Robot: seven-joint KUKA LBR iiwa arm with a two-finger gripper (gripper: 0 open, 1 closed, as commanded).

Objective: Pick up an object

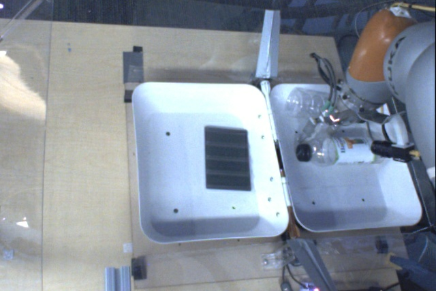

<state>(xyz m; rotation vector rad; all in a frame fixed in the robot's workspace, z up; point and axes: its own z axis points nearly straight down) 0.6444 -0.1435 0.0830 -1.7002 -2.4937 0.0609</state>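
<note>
A clear plastic bottle [338, 150] with a black cap [303, 152] lies on its side in the right bin [354, 208], cap pointing left. A second clear plastic container [304, 103] lies near that bin's back-left corner. My gripper [332, 118] hangs low over the back of the right bin, between the two clear items and just above the lying bottle. Glare and cables blur its tip. A black ribbed rectangular block [227, 157] lies flat in the middle of the left bin [163, 201].
The grey arm with its orange band [375, 51] comes in over the right bin's far right corner. A metal post [268, 44] stands behind the gap between the bins. Small black brackets [134, 68] sit at the left bin's outer corners.
</note>
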